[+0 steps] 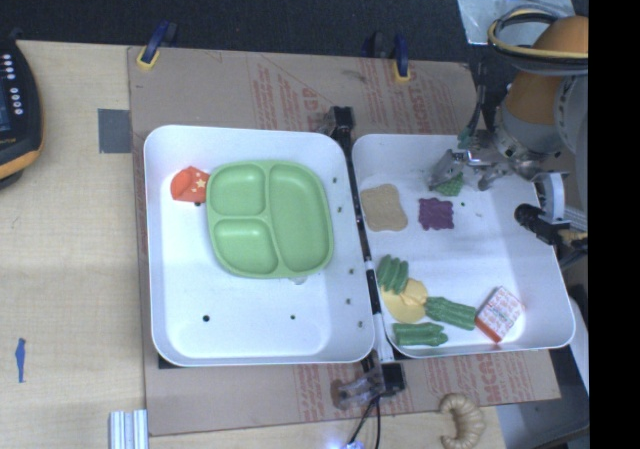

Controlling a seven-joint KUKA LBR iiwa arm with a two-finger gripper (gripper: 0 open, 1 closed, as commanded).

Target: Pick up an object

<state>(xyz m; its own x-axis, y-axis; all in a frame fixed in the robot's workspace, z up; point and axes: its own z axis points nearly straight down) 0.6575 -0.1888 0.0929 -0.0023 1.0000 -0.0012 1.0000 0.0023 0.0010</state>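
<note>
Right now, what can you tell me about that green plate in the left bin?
The green plate is a pale green tray with rounded corners, plastic by the look of it, split into three compartments: two smaller on its left, one long on its right. It lies flat, slightly turned, in the upper middle of the left bin. A red piece sits at its upper left corner, seemingly touching it.

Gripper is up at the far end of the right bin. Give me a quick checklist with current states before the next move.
1. Gripper over the right bin: ok.
2. Something between its fingers: cannot tell; a small green item sits right at the tips.
3. Purple piece lying free nearby as another target: ok.
4. Tan pad apart from the tips: ok.
5. Green divided plate and red toy in the left bin, away from the arm: ok.
</note>
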